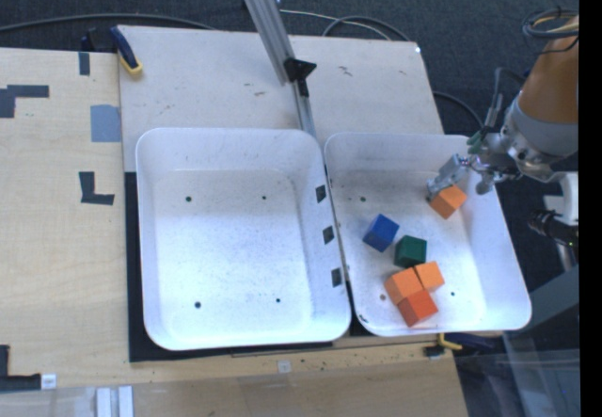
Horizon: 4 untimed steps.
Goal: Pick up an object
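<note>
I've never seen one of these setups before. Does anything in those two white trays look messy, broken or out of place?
Nothing looks broken or spilled. The blocks all sit in the right bin: a blue cube, a green cube, a cluster of orange blocks, and one orange cube tilted, right at the gripper.

Tool (450, 187) touches an orange block (448, 201) in the right bin (489, 246).

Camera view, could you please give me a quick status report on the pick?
Pincer over right bin, upper right area. Orange block right at its tip, grasp unconfirmed. Blue block, green block, more orange blocks grouped lower down, apart from it.
</note>
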Available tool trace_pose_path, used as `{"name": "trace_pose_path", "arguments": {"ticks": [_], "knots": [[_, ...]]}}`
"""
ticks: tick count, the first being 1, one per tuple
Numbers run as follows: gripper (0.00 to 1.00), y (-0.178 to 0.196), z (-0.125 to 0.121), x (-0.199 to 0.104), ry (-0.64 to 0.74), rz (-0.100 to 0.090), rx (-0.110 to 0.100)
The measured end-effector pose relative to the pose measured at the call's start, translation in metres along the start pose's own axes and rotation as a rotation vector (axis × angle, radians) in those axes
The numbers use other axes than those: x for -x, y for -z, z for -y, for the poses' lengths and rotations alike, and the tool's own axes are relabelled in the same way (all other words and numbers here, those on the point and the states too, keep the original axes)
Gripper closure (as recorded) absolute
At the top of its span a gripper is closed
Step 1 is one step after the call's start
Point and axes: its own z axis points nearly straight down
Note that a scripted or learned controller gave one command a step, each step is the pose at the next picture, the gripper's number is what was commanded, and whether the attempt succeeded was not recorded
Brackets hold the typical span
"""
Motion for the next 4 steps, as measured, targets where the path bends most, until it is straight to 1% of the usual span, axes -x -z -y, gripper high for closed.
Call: {"name": "trace_pose_path", "arguments": {"ticks": [1,2,3,4], "knots": [[0.00,-0.088,0.011,-0.051,-0.001,0.001,0.006],[0.00,-0.091,0.025,-0.065,-0.003,0.007,0.027],[0.00,-0.093,0.050,-0.067,-0.007,0.011,0.054],[0.00,-0.094,0.032,-0.071,-0.003,0.007,0.026]]}}
